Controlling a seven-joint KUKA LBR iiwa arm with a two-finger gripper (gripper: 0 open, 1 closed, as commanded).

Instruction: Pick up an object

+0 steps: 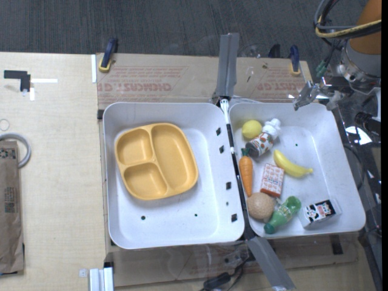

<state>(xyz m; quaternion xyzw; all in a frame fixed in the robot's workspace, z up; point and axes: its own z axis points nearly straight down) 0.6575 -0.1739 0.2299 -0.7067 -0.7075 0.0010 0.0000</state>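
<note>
Step in hand, as I judge it: approach. Nothing picked, and I hang at the upper right, off the back corner of the right bin.

Left bin [121, 223]: white, shallow, holds one yellow divided plate [156, 160] with three compartments, lying flat toward its left half. Well apart from me; not my nearest choice.

Right bin [339, 162]: white, crowded along its left side. This is where I would take something.

My arm [367, 23]: orange band and cables above the bin's far right corner. My claw [309, 96] sits at the bin's back rim, over no object. Whether it is spread or pressed together I cannot tell; it is small and lost among brackets. Nothing visible in it.

Items, larger to smaller:
- Banana [293, 164], mid-bin, lying slantwise with bare floor around it. Nearest free target, below and slightly left of the claw.
- Carrot [245, 173], along the left wall, upright in the view.
- Green bottle [282, 214], tilted, touching the brown round ball [261, 205].
- Small white bottle [264, 141] with printed label, just beside the lemon [251, 129].
- Orange packet [272, 179], between carrot and banana.
- Black-and-white carton [319, 211], front right corner, alone.

Next move calls for: travel forward over the bin, line up across the banana's short width, then descend. The crowded left cluster risks a bad grip.
</note>
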